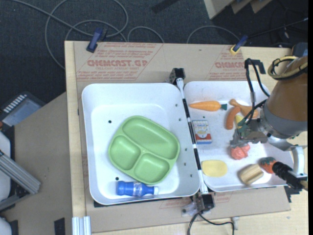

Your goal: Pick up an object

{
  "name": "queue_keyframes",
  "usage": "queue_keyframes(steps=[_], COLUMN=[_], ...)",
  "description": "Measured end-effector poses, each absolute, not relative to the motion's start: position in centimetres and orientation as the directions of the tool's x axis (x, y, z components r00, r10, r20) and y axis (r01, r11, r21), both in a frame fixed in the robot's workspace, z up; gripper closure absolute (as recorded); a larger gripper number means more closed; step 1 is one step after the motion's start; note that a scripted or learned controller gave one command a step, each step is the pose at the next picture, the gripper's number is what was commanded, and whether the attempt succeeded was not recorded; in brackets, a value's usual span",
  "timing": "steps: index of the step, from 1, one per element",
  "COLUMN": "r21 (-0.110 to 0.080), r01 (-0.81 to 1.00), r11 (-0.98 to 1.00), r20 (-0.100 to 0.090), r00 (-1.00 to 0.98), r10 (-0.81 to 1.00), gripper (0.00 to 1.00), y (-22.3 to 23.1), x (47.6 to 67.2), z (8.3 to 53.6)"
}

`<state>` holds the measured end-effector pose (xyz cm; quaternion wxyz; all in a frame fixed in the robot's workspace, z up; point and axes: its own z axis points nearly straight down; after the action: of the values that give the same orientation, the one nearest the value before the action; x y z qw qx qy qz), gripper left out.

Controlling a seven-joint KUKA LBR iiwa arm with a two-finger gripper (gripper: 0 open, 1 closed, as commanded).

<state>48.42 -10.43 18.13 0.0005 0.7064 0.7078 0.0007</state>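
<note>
Note that the gripper (243, 137), jaw state not discernible, hangs directly above the red object (239, 152) near the right bin's (215, 89) front edge.

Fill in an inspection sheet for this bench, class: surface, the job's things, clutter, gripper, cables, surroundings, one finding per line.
Surface: brown bench board bearing the left bin and right bin, side by side.
Job's things: right bin holds a carrot, small carton, yellow disc, red lumpy toy, bread roll and orange pieces. Left bin holds a green divided plate and blue bottle.
Clutter: blue clamp at the board's far edge.
Gripper: gripper low over the right bin, just above the red lumpy toy; grasp not clear.
Cables: loops on the floor; black cable along the arm.
Surroundings: dark carpet.
</note>
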Motion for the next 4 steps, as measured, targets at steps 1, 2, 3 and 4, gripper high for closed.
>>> queue_keyframes(steps=[1, 2, 3, 4], r21=[0.000, -0.001, 0.002, -0.010], r01=[1.000, 1.000, 1.000, 1.000], r11=[0.000, -0.001, 0.001, 0.002], r20=[0.000, -0.001, 0.000, 0.006], r00=[0.000, 0.001, -0.001, -0.001], r10=[1.000, 1.000, 1.000, 1.000], gripper=[0.00, 0.00, 0.00, 0.00], y=[-10.5, -14.7, -13.4, -16.3], x=[48.4, 50.4, 56.9, 64.4], z=[18.1, 8.4, 8.5, 8.4])
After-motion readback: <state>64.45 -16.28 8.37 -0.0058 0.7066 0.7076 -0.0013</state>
